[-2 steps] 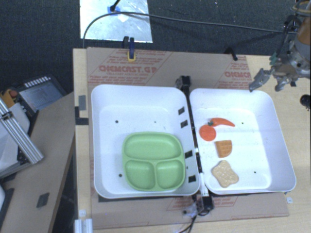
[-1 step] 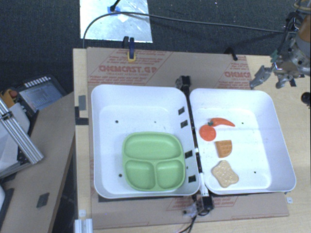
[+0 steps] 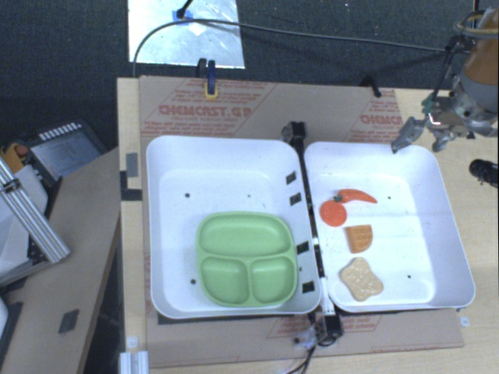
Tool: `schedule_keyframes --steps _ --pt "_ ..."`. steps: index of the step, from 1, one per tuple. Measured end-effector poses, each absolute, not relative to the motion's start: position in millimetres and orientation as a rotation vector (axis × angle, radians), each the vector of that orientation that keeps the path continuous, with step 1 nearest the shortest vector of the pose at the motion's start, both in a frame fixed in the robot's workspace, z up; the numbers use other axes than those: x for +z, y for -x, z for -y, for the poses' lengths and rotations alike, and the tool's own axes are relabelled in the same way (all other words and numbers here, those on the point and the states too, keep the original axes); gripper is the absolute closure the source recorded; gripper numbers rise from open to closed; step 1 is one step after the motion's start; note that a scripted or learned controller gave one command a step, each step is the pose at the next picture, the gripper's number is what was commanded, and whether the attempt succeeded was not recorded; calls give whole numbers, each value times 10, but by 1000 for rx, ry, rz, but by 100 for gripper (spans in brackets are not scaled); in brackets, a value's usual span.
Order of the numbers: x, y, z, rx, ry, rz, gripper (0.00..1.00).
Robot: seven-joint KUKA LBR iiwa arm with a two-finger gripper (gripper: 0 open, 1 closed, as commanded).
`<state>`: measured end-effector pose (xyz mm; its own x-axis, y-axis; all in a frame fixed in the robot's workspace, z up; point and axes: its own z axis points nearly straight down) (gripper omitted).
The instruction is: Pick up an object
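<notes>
The right bin (image 3: 437, 209) holds several small food-like pieces near its left side. A curved red-orange pepper (image 3: 358, 197) lies highest, with a round red tomato (image 3: 334, 213) just below and left of it. Under those sits an orange cracker-like square (image 3: 359, 238), and a pale beige biscuit (image 3: 361, 279) lies nearest the front. My gripper (image 3: 423, 135) hangs above the back right corner of this bin, well away from the pieces, its two fingers spread open with nothing between them.
The left bin (image 3: 179, 170) carries a green three-compartment plate (image 3: 246, 258) toward its front right. A black divider clip strip (image 3: 306, 209) runs between the bins. A metal rail (image 3: 31, 213) and a dark device lie off the bench at left.
</notes>
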<state>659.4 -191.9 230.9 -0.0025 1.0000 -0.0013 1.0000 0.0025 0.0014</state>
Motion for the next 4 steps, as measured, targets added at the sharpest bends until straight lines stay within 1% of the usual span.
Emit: schedule_keyframes --steps 1,2,3,4 --pt "1848 -6537 1988 0 -2219 -2222 0" --pt "1442 -6537 2019 0 -2219 -2222 0" --pt "1568 -6550 2018 4 -2214 -2222 100" --pt "2156 -6585 1928 5 -2212 -2223 100"
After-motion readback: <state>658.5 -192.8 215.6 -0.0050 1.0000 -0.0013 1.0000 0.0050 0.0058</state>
